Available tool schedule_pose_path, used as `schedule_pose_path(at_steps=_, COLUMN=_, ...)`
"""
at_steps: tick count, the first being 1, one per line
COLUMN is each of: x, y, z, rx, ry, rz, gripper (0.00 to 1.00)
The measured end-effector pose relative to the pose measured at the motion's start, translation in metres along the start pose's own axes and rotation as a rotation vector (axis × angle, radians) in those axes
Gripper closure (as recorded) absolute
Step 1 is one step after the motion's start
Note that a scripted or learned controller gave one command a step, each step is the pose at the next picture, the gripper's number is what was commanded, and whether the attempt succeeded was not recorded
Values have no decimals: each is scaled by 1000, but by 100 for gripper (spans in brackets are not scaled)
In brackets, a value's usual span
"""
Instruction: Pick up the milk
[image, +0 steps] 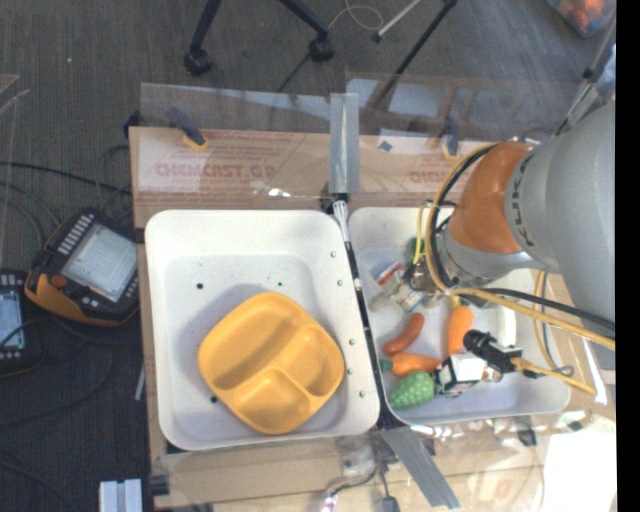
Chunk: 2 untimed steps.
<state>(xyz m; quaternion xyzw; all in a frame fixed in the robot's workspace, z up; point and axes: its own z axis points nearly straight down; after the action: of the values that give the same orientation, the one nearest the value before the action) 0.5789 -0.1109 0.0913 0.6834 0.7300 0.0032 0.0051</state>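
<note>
Jaws low over the right bin (386, 232); cannot tell their spread. Milk carton (388, 272), probably, just beside them: likely light, stiff, slick. Pinch across flat sides.

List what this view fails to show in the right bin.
- Right bin: its right side lies under the arm.
- White and red item by the bin's left wall: too small and blurred to name; possibly the milk.
- Green item: blurred, kind unclear.
</note>
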Motion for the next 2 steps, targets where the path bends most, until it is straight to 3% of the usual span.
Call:
schedule_pose_path(at_steps=1, x=9, y=51, z=1, rx=-2, ry=-4, rz=40, gripper=0)
schedule_pose_path(at_steps=2, x=-3, y=89, z=1, rx=16, ry=1, rz=-508, gripper=0)
